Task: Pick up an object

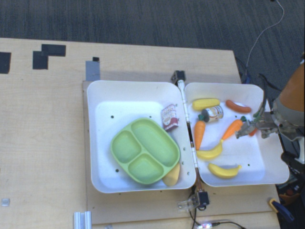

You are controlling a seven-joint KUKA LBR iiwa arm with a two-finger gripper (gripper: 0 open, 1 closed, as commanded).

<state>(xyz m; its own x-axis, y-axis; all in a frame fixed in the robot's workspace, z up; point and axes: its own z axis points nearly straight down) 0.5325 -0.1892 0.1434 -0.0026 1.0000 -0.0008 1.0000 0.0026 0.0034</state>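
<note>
Two fingers are all I have, and whether they are spread or closed I cannot tell; my gripper (pixel 246 128) hangs low over the right bin (pixel 259 175), just beside the tip of an orange carrot (pixel 232 129); a second carrot (pixel 199 133) lies near the divider; three bananas (pixel 206 103) (pixel 210 152) (pixel 224 170), a small can (pixel 213 113) and a sausage (pixel 238 106) lie around; the left bin (pixel 102 113) holds a green divided plate (pixel 145 151) and a small packet (pixel 169 117).
</note>
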